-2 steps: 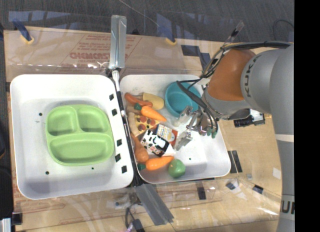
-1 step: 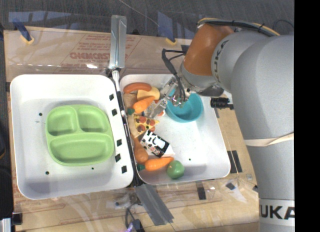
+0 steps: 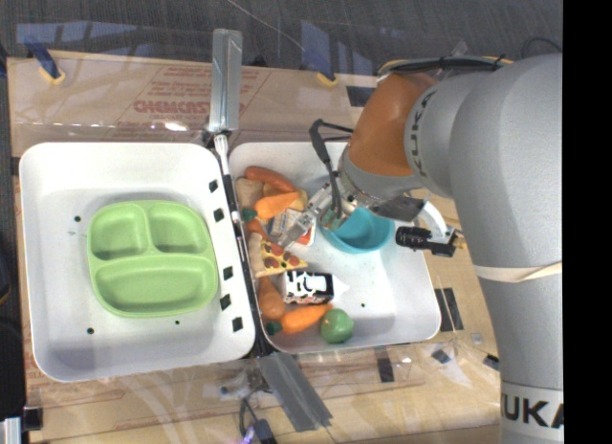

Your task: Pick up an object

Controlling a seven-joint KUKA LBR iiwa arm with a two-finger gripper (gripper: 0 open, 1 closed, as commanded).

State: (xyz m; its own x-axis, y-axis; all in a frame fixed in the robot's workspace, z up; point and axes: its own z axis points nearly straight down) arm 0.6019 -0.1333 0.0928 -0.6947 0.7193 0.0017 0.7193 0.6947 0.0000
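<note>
My gripper [image 3: 312,210] is down in the right bin [image 3: 411,289], reaching in from the right over the pile of toy food along the bin's left side. Just below and left of it lies a small red and white item [image 3: 293,230], and an orange carrot [image 3: 277,205] rests at its left. A blue bowl [image 3: 361,232] sits directly under the wrist, partly hidden by the arm. Whether anything is held is hidden from this angle.
The right bin also holds a pizza-slice toy [image 3: 275,259], a black and white item [image 3: 308,285], a carrot [image 3: 304,319], a green apple [image 3: 336,327] and more orange food at top left [image 3: 268,180]. A green divided plate [image 3: 151,257] lies in the left bin [image 3: 48,203].
</note>
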